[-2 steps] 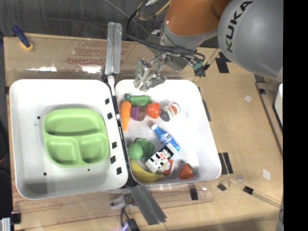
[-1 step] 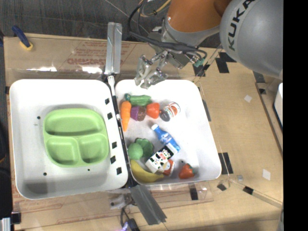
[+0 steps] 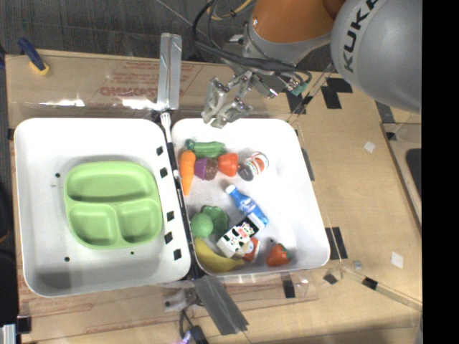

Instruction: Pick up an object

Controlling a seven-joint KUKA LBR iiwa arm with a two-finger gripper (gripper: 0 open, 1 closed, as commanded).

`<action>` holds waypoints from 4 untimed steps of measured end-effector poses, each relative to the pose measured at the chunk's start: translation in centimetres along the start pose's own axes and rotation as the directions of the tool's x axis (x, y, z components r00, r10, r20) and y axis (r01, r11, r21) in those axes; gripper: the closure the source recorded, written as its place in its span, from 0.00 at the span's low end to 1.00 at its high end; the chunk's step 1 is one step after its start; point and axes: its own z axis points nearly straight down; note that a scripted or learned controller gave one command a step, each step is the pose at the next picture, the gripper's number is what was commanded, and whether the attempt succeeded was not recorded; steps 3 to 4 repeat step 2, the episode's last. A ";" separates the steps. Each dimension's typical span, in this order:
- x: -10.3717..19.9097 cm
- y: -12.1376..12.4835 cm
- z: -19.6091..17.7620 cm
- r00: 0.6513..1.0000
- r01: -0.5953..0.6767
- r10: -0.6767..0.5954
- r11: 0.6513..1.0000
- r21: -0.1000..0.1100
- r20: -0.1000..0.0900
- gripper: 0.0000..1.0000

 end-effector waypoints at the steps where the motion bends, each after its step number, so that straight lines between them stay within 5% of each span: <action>1: -1.8 3.1 11.5 0.984 0.179 -0.180 0.984 -0.022 -0.016 1.00; 2: -0.6 1.5 9.4 0.872 0.489 -0.490 0.872 -0.015 -0.005 1.00; 4: -0.6 1.5 9.4 0.872 0.489 -0.490 0.872 -0.015 -0.005 1.00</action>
